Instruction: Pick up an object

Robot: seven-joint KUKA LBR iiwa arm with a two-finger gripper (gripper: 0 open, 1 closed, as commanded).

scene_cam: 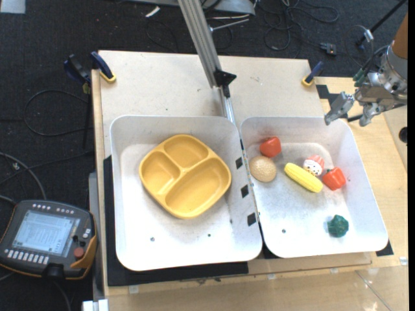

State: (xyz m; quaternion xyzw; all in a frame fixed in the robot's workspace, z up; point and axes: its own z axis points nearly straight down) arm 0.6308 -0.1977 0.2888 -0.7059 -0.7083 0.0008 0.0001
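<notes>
Two shallow white bins are being borne side by side on a pale bench (pixel 194 83). In the left bin (pixel 130 238) a yellow divided plate (pixel 185 184) is being held, its three compartments facing up. In the right bin (pixel 363 232) several small things are being kept together toward the far side: a red piece (pixel 270 147) at the far left, a tan round piece (pixel 262 169) just near of it, and a yellow corn-like piece (pixel 303 177) in the middle. The long axis of the corn-like piece is being laid slantwise, from far left to near right. A white and red spotted piece (pixel 314 166) is being touched by it on its far side, and an orange-red piece (pixel 334 179) is lying just to its right. A dark green piece (pixel 337 225) is being kept well apart, toward the near right corner.

The gripper (pixel 351 109) is being held above the far right corner of the right bin, its fingers spread apart with nothing between them.

The bench is being surrounded by dark carpet (pixel 45 83) strewn with cables, a slanted metal rail (pixel 198 24) is being shown at the far side, and a control pendant (pixel 44 238) is lying at the near left.
</notes>
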